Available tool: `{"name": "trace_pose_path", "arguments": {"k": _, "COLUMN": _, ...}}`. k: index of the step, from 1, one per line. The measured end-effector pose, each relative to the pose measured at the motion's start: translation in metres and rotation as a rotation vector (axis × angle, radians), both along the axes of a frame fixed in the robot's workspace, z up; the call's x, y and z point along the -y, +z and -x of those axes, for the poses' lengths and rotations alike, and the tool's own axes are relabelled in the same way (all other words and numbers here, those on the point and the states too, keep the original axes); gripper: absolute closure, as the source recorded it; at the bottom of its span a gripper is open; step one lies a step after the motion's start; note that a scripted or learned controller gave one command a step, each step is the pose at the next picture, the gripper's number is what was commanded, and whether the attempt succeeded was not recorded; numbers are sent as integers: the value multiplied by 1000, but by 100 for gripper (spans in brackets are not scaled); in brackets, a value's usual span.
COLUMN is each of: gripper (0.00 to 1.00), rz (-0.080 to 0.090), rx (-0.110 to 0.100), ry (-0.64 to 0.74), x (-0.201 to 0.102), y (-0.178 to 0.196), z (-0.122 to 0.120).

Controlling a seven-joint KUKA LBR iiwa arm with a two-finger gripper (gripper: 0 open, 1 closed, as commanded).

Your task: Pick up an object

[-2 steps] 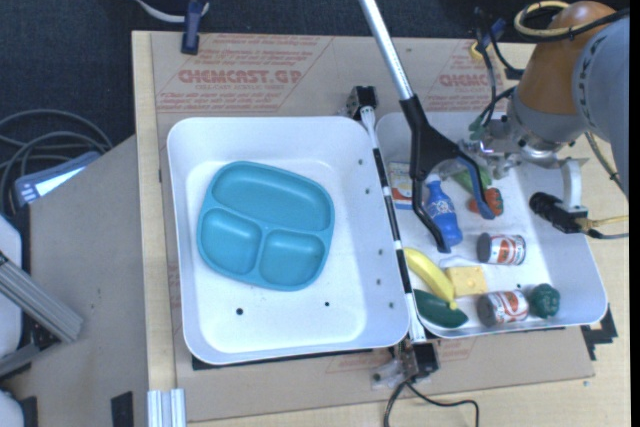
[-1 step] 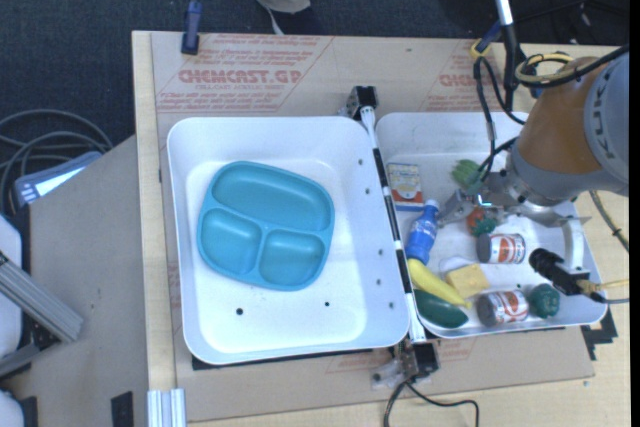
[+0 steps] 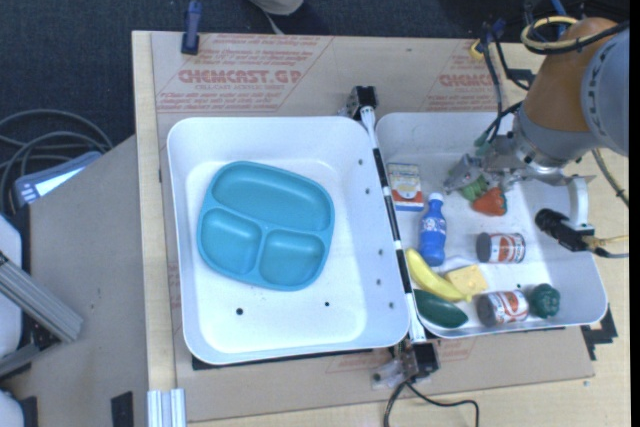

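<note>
My gripper [image 3: 487,183] hangs low over the right bin [image 3: 575,315], at its upper middle. Its metal fingers surround a small red and green object [image 3: 490,202], perhaps a strawberry, which sits just below them. Whether the fingers grip it is unclear. Also in the right bin are a blue bottle [image 3: 432,230], a small carton [image 3: 404,186], a yellow banana [image 3: 433,278], a yellow block [image 3: 468,278], a dark green vegetable [image 3: 440,311], two small cans [image 3: 500,247] [image 3: 503,307] and a dark green ball [image 3: 544,299].
The left bin [image 3: 200,325] holds a blue divided plate [image 3: 265,225]. A black clamp [image 3: 363,99] sits between the bins at the far edge. A black part [image 3: 560,228] of the arm reaches over the right bin's right side.
</note>
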State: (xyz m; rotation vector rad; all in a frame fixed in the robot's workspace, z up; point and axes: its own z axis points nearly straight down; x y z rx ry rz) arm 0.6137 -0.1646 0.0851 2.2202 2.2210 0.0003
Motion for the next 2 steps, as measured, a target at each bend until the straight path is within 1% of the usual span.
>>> {"name": "trace_pose_path", "arguments": {"k": 1, "gripper": 100, "rz": 1, "rx": 1, "ry": 0, "x": 0, "y": 10, "z": 0}}
{"name": "trace_pose_path", "arguments": {"k": 2, "gripper": 100, "rz": -1, "rx": 1, "ry": 1, "x": -102, "y": 100, "z": 6}}
